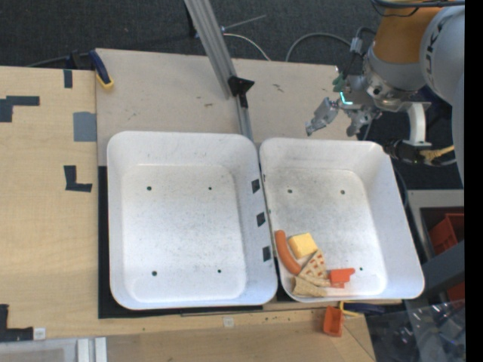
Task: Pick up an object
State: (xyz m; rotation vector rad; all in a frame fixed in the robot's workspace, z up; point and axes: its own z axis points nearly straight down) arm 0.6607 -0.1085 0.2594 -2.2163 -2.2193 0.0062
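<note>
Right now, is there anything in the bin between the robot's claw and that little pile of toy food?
No. In the camera view, bare white bin floor separates the gripper from the toy food.

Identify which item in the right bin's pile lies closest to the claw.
The yellow block. It sits at the top of the cluster, on the side facing the claw; the orange sausage, cracker pieces and small red-orange piece lie beside or below it.

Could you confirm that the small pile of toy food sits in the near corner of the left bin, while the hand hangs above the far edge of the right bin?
Not quite: the camera view shows the toy food in the near corner of the right bin, not the left bin. The hand does hang above the right bin's far edge.
</note>
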